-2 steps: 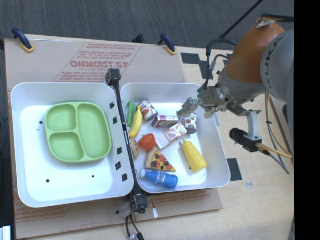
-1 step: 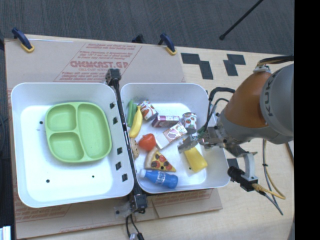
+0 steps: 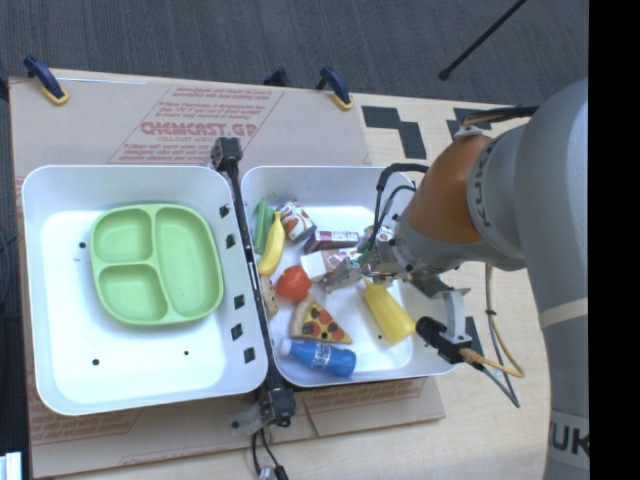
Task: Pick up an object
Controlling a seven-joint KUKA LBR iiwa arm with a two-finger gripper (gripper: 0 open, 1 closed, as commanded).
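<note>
End effector (image 3: 345,266) low in right bin (image 3: 330,180), center-right of frame, near tomato (image 3: 293,283); grip state can't tell.

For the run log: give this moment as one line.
arm: over right bin | tool: low among toys, by tomato | left bin: green plate

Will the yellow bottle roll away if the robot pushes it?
Probably a little. The yellow plastic mustard-style bottle lies on its side in the right white bin, and its rounded body could roll. It looks like light, smooth plastic, so it may slip. The bin's wall should stop it quickly.
</note>
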